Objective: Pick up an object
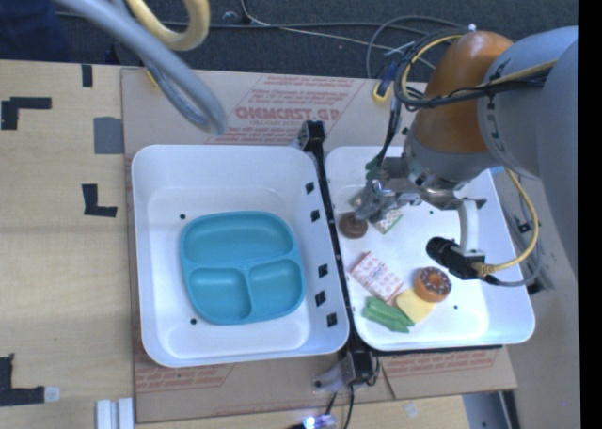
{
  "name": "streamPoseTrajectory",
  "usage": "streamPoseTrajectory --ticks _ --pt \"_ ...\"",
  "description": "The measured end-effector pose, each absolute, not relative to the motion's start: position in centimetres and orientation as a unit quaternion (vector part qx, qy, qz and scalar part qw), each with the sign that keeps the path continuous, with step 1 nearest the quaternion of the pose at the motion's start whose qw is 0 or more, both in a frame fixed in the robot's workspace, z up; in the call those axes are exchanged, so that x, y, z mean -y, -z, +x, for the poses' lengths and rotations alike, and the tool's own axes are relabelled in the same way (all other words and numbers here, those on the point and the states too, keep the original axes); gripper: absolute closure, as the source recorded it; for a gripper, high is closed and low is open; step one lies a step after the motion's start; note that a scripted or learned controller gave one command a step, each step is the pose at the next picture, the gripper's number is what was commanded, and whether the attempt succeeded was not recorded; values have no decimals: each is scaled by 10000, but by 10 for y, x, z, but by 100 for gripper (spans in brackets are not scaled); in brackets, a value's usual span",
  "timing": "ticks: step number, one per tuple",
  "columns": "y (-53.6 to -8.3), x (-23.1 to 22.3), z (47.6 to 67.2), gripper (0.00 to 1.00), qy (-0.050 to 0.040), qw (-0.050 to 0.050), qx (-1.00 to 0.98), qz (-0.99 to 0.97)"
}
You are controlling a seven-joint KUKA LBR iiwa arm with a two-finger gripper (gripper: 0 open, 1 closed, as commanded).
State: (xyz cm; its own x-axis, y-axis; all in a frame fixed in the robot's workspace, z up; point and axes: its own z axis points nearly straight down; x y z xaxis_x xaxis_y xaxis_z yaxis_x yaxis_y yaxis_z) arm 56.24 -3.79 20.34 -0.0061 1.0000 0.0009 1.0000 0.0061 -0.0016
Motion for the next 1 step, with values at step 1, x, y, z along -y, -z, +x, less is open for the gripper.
streamPoseTrajectory --ticks 1 --pt "-221 -16 560 100 2 7 7094 -7048"
